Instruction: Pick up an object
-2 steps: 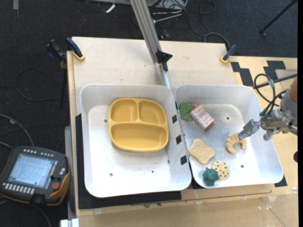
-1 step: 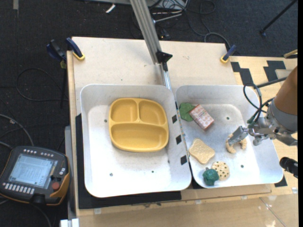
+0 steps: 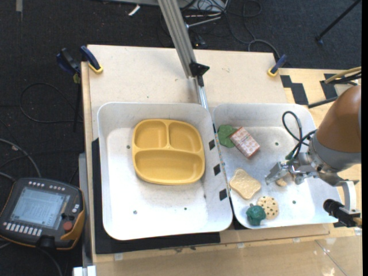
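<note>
Fingers (image 3: pixel 281 175) seemingly apart, poised low over a small tan piece (image 3: pixel 282 182) in the right bin (image 3: pixel 299 114); best lowered squarely astride it, clear of the bread slice (image 3: pixel 245 184) leftward.

My arm (image 3: pixel 345 128) comes in from the right edge of the camera view, its orange band showing as a broad rounded shape with the grey wrist section just below it. From there my wrist angles down and to the left. My hand (image 3: pixel 280 177) sits at the end of it, low and pointed leftward, a cluster of grey metal parts. A black cable (image 3: pixel 290 125) loops up from my wrist and curves back toward my arm. The view is too small and cluttered at my hand to read its grip.
</note>
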`<move>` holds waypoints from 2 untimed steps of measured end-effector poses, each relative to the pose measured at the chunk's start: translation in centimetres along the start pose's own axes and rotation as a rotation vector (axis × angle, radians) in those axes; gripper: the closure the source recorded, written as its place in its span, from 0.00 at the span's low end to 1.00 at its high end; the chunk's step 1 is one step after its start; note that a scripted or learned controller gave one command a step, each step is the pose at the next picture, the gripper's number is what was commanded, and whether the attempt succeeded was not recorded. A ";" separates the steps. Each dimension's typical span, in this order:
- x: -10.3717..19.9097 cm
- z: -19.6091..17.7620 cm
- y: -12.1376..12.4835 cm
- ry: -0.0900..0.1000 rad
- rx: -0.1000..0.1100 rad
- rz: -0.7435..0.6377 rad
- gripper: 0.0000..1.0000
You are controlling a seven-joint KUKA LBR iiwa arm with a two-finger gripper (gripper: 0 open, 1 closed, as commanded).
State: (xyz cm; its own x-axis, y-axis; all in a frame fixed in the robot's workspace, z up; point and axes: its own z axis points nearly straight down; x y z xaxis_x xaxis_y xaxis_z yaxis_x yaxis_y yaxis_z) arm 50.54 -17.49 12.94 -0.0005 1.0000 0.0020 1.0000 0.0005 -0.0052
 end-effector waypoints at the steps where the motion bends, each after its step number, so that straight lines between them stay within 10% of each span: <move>1: -0.1 -1.3 0.2 -0.002 -0.006 0.000 1.00; 2: 0.5 -7.5 0.2 -0.004 -0.012 -0.003 1.00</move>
State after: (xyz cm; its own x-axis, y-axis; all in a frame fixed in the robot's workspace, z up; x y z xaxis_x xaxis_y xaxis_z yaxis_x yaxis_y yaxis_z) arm 50.79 -17.03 20.43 -0.0038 1.0000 -0.0022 1.0000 0.0038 0.0066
